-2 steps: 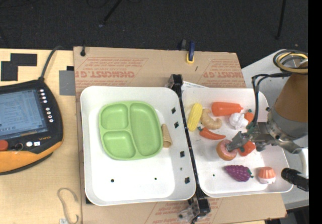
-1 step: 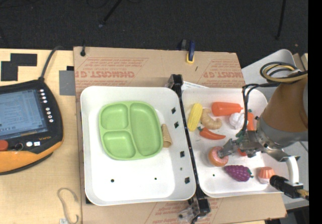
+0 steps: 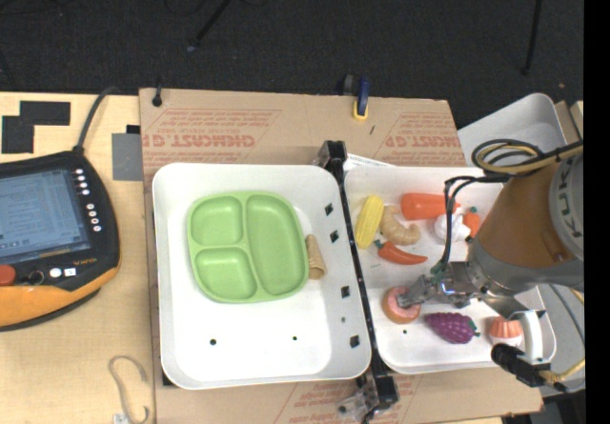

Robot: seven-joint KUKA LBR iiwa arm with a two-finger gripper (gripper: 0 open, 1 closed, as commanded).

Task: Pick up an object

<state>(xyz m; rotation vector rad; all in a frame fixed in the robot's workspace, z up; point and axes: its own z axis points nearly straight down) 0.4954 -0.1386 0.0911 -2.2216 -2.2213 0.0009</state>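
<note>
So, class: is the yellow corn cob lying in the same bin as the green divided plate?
No, the corn cob lies in the right bin; the green plate sits in the left bin.

Claw (image 3: 412, 299) over pink donut (image 3: 398, 308)

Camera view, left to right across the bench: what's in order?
Tablet controller → green divided plate in the left bin → small tan piece by the plate's right edge → corn cob → red chili → purple grapes → arm.
</note>
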